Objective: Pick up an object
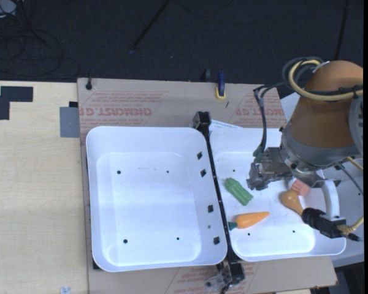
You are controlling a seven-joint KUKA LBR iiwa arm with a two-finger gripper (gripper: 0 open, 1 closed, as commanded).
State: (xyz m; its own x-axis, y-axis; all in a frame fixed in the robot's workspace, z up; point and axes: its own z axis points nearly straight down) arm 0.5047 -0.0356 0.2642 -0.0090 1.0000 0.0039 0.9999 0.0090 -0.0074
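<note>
Landmark: black clamp strip (212, 188) running between the two bins.

1. Pale wooden bench top (30, 188), far left of the strip, bearing dark rectangular patches near its upper part.
2. Brown cardboard sheet (141, 103) printed with red lettering, lying under both bins and showing above and below the strip.
3. Left shallow white plastic bin (101, 237), its right wall touching the strip; small dark holes dot its floor.
4. Right shallow white plastic bin (276, 250), its left wall touching the strip.
5. Green ridged oblong toy (238, 190), in the right bin just right of the strip, lying at a slant.
6. Orange toy carrot with a green stub (251, 220), in the right bin, near the strip and below the green toy, pointing away from the strip.
7. Gripper (259, 177), dark metal, hanging over the right bin beyond the green toy and near it; whether its jaws are parted or closed cannot be told.
8. Tan pear-shaped toy (291, 201), further right of the strip, partly under the arm.
9. Grey arm with orange band (328, 103), furthest from the strip.
</note>
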